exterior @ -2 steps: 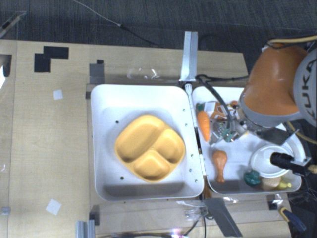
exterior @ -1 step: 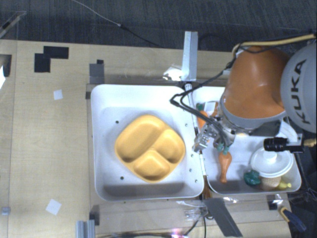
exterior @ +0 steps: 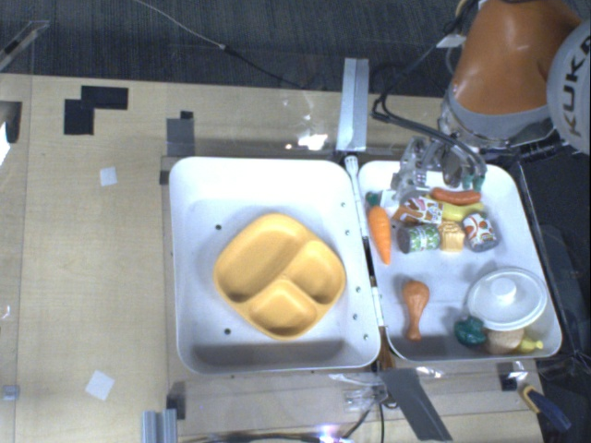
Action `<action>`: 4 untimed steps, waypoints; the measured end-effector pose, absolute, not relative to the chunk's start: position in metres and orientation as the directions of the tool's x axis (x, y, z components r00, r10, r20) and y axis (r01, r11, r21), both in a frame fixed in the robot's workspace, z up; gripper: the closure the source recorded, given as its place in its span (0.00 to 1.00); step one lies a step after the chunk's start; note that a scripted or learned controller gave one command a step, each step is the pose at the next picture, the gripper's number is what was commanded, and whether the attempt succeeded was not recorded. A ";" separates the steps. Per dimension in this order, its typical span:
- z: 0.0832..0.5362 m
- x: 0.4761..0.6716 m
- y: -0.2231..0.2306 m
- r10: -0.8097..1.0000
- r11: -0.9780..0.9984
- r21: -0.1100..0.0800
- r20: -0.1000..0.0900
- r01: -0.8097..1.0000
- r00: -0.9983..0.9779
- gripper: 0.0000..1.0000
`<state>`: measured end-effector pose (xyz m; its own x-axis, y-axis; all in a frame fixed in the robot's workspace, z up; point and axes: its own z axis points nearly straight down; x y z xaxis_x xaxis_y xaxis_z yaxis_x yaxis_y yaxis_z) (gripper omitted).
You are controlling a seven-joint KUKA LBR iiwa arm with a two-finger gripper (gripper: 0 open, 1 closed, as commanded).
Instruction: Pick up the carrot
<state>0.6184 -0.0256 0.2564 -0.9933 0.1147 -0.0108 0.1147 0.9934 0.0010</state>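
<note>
The small orange plastic carrot (exterior: 379,233) lay at the left edge of the right white bin (exterior: 531,238), beside the divider. The metal gripper (exterior: 436,166) hung over the bin's far side; I could not tell how its jaws stood. The yellow sectioned plate (exterior: 279,273) sat in the left bin (exterior: 199,275).

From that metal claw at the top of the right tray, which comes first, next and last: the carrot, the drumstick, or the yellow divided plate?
Measured from the gripper in the camera view:
1. Carrot, by the right bin's left wall, just below-left of the gripper.
2. Drumstick, lower in the same bin.
3. Yellow plate, in the left bin's middle.
</note>
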 end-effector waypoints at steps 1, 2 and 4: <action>0.257 0.619 -0.024 0.113 0.994 0.002 -0.011 0.113 -0.994 0.00; 0.185 0.566 -0.039 0.228 0.974 0.002 -0.005 0.228 -0.974 0.00; 0.185 0.488 -0.018 0.651 0.759 0.004 -0.004 0.651 -0.759 0.00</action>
<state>0.4884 -0.0179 0.1849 -0.7592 0.6509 -0.0037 0.6508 0.7592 0.0041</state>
